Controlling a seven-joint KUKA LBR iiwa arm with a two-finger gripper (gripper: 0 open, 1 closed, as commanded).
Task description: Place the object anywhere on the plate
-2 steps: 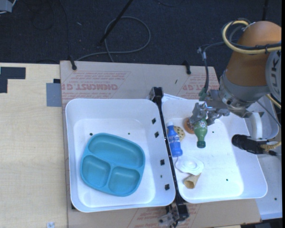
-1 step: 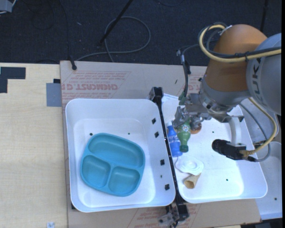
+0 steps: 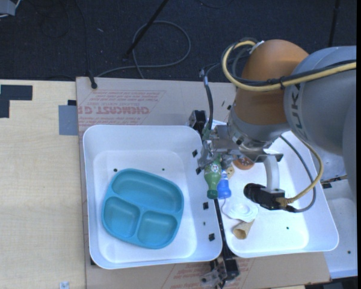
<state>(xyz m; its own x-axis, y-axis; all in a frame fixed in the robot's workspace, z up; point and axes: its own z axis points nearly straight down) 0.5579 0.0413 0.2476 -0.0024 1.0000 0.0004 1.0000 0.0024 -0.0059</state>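
The gripper (image 3: 215,161) hangs below the grey arm (image 3: 325,101) and its orange band (image 3: 268,77), over the seam between the two white bins. Whether it is spread or pinched cannot be told. A green toy (image 3: 212,178) sits directly beneath it, touching or nearly touching; a grasp cannot be confirmed. Just beside the green toy, on its right, lies a blue piece (image 3: 224,189). Below and right of the gripper, in the right bin (image 3: 313,233), lie one white round object (image 3: 240,211) and one tan cone (image 3: 243,228); an orange item (image 3: 244,162) shows just right of the gripper. Well to the gripper's lower left, the one blue plate (image 3: 143,208), with three compartments, rests in the left bin (image 3: 108,138). Above the bins, mirrored red lettering on the cardboard sheet (image 3: 123,104) is not clearly legible.
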